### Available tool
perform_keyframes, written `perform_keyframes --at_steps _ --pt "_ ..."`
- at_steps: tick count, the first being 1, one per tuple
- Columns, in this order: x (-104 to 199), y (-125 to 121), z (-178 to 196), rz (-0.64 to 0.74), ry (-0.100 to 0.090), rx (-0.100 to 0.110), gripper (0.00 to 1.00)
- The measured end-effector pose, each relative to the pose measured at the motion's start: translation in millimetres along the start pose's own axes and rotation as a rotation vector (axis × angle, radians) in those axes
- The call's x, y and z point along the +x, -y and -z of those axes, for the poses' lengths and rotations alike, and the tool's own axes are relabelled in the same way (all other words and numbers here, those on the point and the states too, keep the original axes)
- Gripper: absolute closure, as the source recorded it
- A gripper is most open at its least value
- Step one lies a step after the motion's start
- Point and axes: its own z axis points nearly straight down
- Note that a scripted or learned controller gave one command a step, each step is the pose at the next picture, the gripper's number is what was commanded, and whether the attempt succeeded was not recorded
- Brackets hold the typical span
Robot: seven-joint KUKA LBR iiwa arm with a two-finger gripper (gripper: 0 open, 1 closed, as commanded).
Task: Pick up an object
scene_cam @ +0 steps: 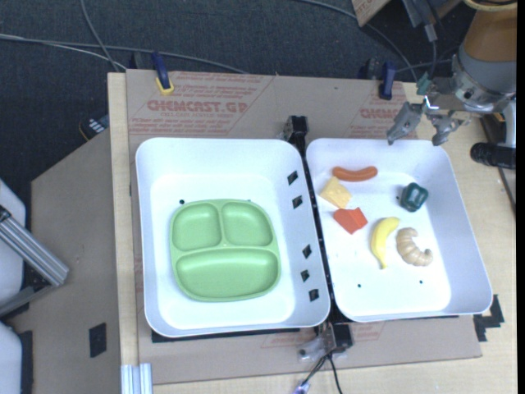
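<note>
The approach step is judged in hand: the fingers (408, 125) are seen spread and empty. The sausage (354, 172), below-left of them in the right bin (459, 220), must be descended upon.

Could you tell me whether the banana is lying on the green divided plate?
No, the banana lies in the right bin, while the green divided plate sits in the left bin.

A dark carpet floor (49, 72) is crossed by thin cables (90, 23). A brown board (205, 101) is clamped with blue clips (163, 74).
</note>
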Motion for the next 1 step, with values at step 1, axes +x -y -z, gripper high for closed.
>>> perform_keyframes --at_steps 1 --pt "0.5 -2.1 9.4 0.003 0.002 -0.015 0.00"
